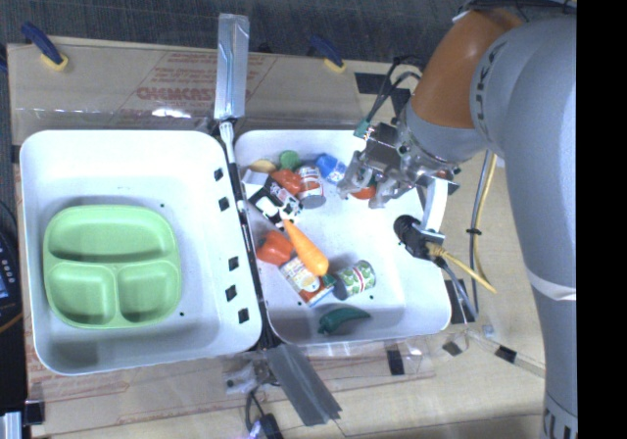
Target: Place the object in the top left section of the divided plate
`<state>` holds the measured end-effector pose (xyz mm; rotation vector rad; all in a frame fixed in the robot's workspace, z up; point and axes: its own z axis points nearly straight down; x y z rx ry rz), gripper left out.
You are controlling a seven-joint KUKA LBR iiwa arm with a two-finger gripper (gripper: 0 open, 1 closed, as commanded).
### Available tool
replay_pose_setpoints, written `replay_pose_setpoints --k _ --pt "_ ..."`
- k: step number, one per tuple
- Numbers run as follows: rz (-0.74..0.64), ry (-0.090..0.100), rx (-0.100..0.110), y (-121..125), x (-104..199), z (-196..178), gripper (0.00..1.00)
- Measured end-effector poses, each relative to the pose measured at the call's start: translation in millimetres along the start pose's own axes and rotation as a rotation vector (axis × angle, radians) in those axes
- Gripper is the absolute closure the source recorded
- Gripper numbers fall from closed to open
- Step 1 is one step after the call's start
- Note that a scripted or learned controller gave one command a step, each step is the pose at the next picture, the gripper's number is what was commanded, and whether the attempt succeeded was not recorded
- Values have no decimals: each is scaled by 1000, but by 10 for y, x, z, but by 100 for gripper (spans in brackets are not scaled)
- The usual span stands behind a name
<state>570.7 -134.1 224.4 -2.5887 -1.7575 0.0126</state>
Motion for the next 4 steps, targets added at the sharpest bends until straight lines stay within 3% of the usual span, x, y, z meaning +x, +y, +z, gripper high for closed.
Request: replay_pose_setpoints --k 1,2,3,4 --pt "-172 -2 -13 14 554 -294 100" --pt "-161 -1 -12 -219 1212 -739 100" --pt "-254 -3 -13 -64 2030 -1403 100" --pt "-325 -4 -13 -58 2401 -1765 100"
